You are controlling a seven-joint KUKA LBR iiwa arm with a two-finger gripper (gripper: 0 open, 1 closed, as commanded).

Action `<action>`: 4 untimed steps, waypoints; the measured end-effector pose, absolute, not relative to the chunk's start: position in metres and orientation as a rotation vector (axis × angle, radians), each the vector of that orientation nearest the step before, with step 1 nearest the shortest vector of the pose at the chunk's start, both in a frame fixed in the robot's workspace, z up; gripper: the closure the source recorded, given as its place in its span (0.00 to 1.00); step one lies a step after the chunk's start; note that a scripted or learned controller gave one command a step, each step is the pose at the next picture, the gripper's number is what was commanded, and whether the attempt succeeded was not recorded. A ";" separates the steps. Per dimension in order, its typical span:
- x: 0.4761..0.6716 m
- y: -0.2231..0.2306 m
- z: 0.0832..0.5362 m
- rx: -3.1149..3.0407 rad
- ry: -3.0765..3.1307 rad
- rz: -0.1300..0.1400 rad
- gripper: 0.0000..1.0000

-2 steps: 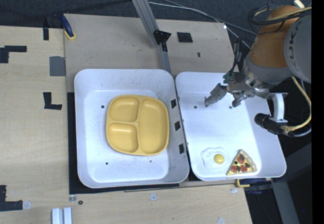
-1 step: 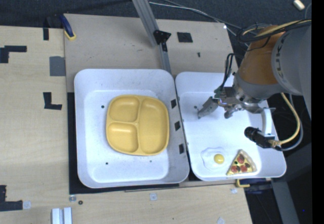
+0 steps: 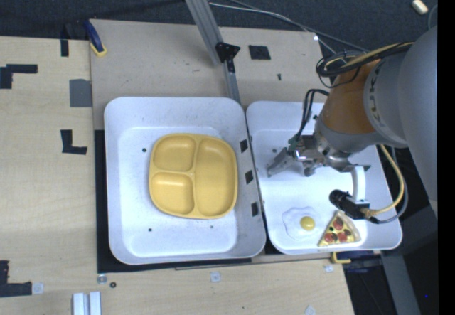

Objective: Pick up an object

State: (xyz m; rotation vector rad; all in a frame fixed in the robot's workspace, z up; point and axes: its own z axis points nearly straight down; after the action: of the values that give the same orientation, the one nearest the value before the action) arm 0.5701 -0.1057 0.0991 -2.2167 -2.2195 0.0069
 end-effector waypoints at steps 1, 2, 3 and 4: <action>0.571 -0.105 0.112 -2.216 -2.222 0.005 1.00; 0.564 -0.109 0.170 -2.222 -2.223 -0.002 1.00; 0.568 -0.104 0.232 -2.222 -2.226 -0.004 1.00; 0.569 -0.104 0.259 -2.221 -2.223 -0.001 1.00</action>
State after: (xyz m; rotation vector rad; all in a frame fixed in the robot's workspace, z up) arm 0.5689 -0.1043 0.2588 -2.2210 -2.2231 -0.0008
